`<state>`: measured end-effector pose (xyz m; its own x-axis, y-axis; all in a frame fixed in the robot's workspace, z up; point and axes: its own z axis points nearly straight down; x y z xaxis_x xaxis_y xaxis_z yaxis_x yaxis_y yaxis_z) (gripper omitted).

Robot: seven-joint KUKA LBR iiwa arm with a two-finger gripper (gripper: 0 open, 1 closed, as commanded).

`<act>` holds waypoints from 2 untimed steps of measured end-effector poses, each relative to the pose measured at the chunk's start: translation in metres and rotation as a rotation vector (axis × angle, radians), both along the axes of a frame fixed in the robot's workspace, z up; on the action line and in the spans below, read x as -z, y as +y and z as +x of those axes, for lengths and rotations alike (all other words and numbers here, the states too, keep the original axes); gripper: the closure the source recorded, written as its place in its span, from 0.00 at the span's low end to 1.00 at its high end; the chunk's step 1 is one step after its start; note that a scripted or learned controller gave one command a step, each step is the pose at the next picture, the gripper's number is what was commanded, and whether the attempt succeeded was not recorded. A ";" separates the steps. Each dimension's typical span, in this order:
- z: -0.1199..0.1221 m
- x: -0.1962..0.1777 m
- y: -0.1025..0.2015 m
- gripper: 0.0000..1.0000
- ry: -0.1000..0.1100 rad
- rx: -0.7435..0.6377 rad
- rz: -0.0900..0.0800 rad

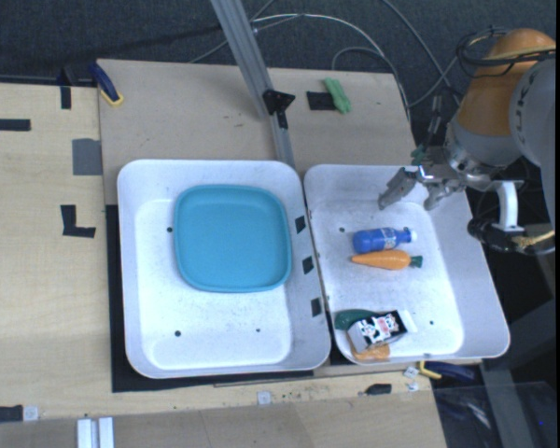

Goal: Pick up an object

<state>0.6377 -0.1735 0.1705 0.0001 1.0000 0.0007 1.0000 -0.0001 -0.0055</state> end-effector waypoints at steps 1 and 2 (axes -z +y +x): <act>-0.004 0.052 0.010 0.00 0.000 -0.001 0.000; -0.003 0.039 0.010 1.00 -0.005 -0.001 -0.001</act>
